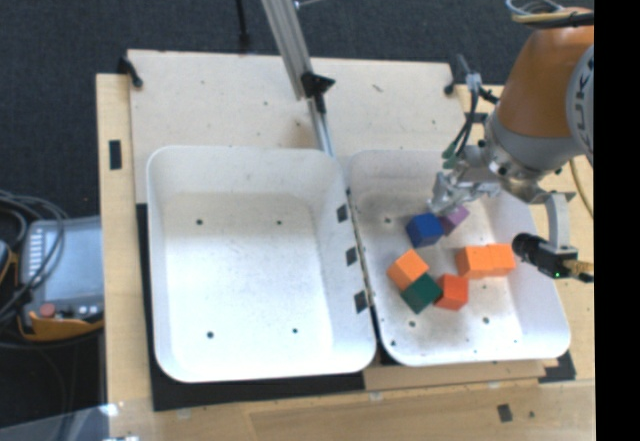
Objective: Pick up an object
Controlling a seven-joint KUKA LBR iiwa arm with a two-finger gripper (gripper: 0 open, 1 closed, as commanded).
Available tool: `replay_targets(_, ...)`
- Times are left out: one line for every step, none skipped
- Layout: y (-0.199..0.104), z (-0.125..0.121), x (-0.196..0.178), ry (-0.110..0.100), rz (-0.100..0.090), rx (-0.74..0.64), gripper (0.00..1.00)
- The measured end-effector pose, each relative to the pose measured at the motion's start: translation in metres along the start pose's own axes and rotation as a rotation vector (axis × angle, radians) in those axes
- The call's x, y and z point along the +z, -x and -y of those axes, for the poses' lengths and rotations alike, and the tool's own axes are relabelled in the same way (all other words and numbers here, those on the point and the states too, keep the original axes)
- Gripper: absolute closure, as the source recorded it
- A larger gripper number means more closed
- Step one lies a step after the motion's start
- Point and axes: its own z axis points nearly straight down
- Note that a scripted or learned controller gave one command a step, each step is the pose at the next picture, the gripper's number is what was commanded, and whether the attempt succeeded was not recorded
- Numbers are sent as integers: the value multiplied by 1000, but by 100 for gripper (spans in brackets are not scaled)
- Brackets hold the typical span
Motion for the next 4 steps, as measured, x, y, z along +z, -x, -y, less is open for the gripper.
replay_targets(1,-1,-17,-2,-1,-3,100)
replay_targets(-48,-10,-3,-6,0,-3,100)
replay_targets(-99,-13,10,-8,-1,-3,100)
replay_targets(-147,-14,17,-10,-1,-4,100)
